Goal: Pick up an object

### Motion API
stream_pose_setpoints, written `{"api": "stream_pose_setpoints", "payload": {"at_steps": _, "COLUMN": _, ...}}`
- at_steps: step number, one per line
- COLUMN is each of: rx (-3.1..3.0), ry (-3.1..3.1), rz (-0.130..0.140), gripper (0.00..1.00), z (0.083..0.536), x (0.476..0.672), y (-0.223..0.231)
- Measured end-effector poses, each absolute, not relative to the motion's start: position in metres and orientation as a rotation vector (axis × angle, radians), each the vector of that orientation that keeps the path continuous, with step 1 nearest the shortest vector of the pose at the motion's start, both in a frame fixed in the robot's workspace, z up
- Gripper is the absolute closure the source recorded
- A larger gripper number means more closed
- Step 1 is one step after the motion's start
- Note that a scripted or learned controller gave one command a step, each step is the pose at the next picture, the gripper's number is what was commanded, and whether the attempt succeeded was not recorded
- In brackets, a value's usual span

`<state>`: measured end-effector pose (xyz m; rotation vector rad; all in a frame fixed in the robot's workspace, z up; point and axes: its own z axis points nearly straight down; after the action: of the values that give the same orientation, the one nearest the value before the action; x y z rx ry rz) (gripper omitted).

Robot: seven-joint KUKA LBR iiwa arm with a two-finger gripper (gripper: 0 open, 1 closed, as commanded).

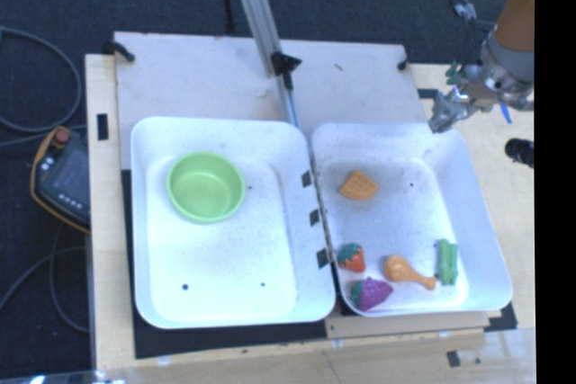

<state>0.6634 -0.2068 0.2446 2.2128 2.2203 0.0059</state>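
The right bin [468, 184] holds several small toys: an orange wedge [358, 186] near its back left, a red strawberry [351, 257], a purple grape bunch [370, 291], an orange drumstick [408, 272] and a green stick-like piece [446, 262] along its front. My gripper [444, 114] hangs above the right bin's back right corner, well apart from all the toys. The grey arm with its orange band [516, 22] reaches in from the upper right. Nothing shows between the gripper's tips.
A light green bowl [206, 186] sits in the left bin [153, 283]. A slanted metal pole [256, 4] rises behind the bins. An orange-rimmed pendant [61, 178] lies off the bench at the left.
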Motion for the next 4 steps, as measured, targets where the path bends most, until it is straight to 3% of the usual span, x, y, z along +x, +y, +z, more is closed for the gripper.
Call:
{"api": "stream_pose_setpoints", "payload": {"at_steps": 1, "rx": 2.210, "ry": 2.224, "rz": 0.006, "gripper": 1.00, "z": 0.287, "x": 0.665, "y": -0.208}}
{"api": "stream_pose_setpoints", "payload": {"at_steps": 2, "rx": 2.215, "ry": 2.227, "rz": 0.000, "gripper": 1.00, "z": 0.274, "x": 0.655, "y": -0.157}}
{"api": "stream_pose_setpoints", "payload": {"at_steps": 4, "rx": 2.213, "ry": 2.230, "rz": 0.002, "gripper": 1.00, "z": 0.270, "x": 0.657, "y": -0.036}}
